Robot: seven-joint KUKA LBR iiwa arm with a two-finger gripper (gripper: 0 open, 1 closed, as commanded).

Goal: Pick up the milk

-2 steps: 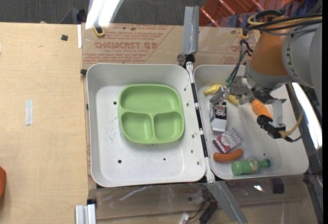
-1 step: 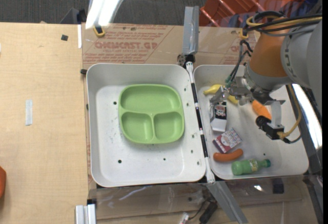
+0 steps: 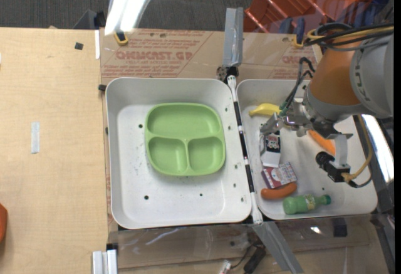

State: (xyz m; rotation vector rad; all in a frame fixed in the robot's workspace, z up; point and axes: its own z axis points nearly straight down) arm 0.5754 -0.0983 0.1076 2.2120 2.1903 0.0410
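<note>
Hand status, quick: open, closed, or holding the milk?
Hand: cannot be told. It sits just above the milk carton in the right bin.

Even, bright overhead light reaches me; shadows under my arm (image 3: 351, 78) are soft. Glare flares off a clear sheet (image 3: 128, 12) at the table's (image 3: 50, 141) far edge. Focus is fairly sharp, with slight softness on small items.

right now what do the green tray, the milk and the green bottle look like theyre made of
Green tray: likely moulded plastic, matte, with one even colour and rounded compartment edges.
Milk: seems a printed paperboard carton, going by its boxy shape and flat printed faces, though it is small in view.
Green bottle: probably glossy plastic, with a soft highlight along its side.
</note>
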